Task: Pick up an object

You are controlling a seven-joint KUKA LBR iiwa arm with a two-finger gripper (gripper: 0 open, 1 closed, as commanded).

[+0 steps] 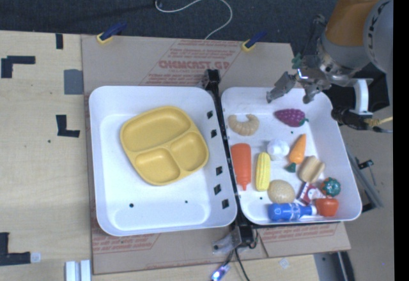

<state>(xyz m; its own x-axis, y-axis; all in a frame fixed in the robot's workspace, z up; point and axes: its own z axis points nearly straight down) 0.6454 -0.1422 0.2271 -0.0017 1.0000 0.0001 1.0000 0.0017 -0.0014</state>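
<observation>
Camera view looks down on a cardboard sheet [185, 62] printed with red lettering, upside down and too faint to read. On it sit two shallow white plastic bins. The left bin [108, 145] carries a smooth yellow divided plate [164, 144] with three compartments. The right bin [342, 145] holds glossy toy food: a purple bunch of grapes [290, 117], a tan croissant [244, 124], a long orange carrot [241, 164], a ridged yellow corn cob [262, 171], a smaller carrot [296, 149], a round beige potato [280, 191], a blue bottle [289, 212] whose label is illegible, and a red tomato [326, 207]. The gripper [295, 88] hovers over the right bin's far edge, its two fingers spread apart with nothing between them, near the grapes but not touching.
</observation>
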